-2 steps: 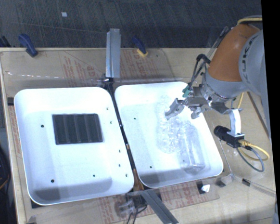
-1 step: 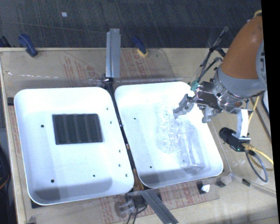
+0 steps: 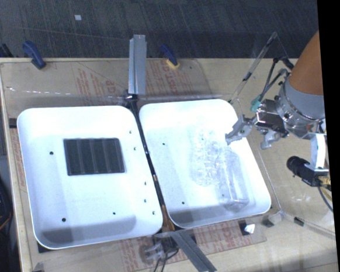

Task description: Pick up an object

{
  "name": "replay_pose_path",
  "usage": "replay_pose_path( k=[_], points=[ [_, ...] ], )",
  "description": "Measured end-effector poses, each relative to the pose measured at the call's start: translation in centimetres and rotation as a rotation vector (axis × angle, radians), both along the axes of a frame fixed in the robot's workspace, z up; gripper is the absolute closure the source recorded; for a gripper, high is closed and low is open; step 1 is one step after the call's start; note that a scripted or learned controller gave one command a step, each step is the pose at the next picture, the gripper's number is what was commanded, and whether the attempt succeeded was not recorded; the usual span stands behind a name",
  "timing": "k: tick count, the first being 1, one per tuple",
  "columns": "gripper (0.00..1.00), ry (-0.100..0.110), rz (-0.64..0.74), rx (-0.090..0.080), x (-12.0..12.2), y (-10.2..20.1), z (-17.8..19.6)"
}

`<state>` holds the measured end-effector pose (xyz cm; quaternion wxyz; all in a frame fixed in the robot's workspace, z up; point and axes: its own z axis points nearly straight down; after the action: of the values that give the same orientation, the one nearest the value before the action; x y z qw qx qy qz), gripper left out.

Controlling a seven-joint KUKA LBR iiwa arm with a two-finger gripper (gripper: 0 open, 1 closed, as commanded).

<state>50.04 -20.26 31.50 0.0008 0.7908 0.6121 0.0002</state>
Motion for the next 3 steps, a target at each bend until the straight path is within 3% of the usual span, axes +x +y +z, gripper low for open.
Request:
replay_pose_path(
  k=[1, 2, 3],
  points=[
    [0.00, 0.001, 0.271, -0.001, 1.6, 0.4, 0.8],
    [0.00, -0.001, 0.304, -0.002, 0.5, -0.7, 2.4],
    [0.00, 0.005, 0.539, 0.002, 4.4, -0.6, -1.0]
  ],
)
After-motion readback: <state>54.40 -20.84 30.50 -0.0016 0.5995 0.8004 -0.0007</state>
